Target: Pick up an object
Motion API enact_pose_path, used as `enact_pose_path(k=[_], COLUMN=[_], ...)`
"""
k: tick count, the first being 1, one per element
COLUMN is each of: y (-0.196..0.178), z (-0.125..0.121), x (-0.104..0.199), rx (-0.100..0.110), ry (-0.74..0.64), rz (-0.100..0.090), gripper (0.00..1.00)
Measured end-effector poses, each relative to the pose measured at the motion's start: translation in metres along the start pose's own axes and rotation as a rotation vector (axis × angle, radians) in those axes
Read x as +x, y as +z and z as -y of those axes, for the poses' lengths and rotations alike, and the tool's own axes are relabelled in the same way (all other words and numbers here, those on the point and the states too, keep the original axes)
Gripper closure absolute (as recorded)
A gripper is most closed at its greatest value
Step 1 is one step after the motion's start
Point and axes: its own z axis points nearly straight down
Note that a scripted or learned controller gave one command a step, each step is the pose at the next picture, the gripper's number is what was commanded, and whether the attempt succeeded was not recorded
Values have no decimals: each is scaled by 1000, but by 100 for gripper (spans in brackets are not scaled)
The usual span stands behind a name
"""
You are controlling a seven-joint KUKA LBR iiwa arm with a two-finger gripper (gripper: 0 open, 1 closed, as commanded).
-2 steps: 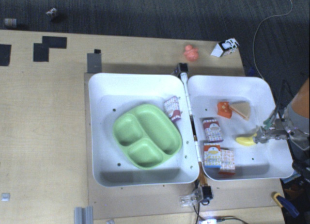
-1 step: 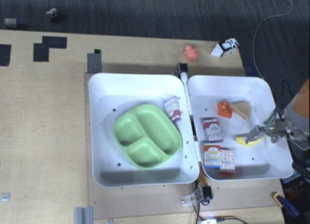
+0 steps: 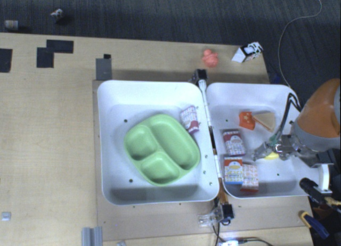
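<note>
My gripper (image 3: 265,151) hangs low in the right bin (image 3: 277,93), right of its middle, with the arm's orange band (image 3: 324,113) behind it at the right edge. A small yellow thing (image 3: 272,156) shows just under the gripper, mostly hidden by it. Left of the gripper lies a red-and-white carton (image 3: 233,142). Two more cartons (image 3: 233,170) (image 3: 250,177) lie by the bin's front wall. An orange block (image 3: 246,120) and a tan wedge (image 3: 265,118) sit toward the back.
The left bin (image 3: 109,133) holds a green divided plate (image 3: 161,148) and a small carton (image 3: 189,119) by the dividing wall. A pink lump (image 3: 210,57) and a black-and-white item (image 3: 248,51) lie on the bench behind the bins.
</note>
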Motion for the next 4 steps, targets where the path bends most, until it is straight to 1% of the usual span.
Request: enact_pose_path(k=[1, 2, 3, 4], y=[-12, -12, -22, -22], z=[-2, -2, -4, -4], x=[0, 0, 1, 1], rx=[-7, -6, -10, -10], ry=[-2, -2, -5, -5], rz=[1, 1, 1, 1], gripper=[100, 0, 100, 0])
